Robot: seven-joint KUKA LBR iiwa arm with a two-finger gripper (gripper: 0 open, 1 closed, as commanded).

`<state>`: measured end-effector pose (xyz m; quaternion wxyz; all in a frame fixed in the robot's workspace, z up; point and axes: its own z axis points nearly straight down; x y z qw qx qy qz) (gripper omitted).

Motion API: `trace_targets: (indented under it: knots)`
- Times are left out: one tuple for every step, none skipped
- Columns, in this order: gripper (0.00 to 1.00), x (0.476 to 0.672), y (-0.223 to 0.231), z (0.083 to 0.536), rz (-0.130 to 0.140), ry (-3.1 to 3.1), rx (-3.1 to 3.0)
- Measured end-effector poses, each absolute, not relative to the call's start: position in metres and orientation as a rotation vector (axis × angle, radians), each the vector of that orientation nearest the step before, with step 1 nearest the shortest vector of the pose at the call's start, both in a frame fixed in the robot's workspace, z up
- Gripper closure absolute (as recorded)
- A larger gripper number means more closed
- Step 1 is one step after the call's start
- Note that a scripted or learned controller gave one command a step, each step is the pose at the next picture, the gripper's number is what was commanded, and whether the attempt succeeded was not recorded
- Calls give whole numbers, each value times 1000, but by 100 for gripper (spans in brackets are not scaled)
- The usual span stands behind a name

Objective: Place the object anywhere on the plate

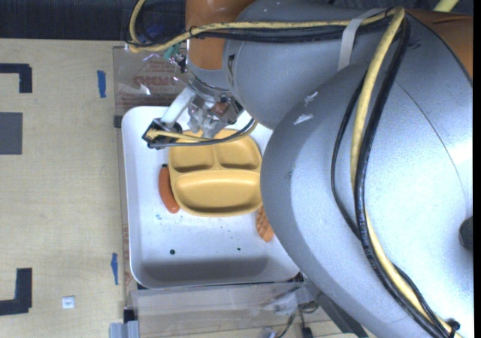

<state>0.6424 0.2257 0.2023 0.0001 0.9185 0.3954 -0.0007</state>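
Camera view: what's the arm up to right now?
The grey arm reaches in from the right, with its gripper over the far edge of the yellow divided plate in the white bin. An orange sausage-shaped piece lies in the bin against the plate's left side, and another orange item sits at the plate's right, partly hidden by the arm. Nothing is on the plate yet, so the placing isn't done. Whether the gripper holds anything can't be told.
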Motion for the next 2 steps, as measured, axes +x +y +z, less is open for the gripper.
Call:
trace_targets:
  knots:
    - [0, 642, 226, 202, -3, 1242, 2886]
    - [0, 652, 226, 121, -5, 1518, 2752]
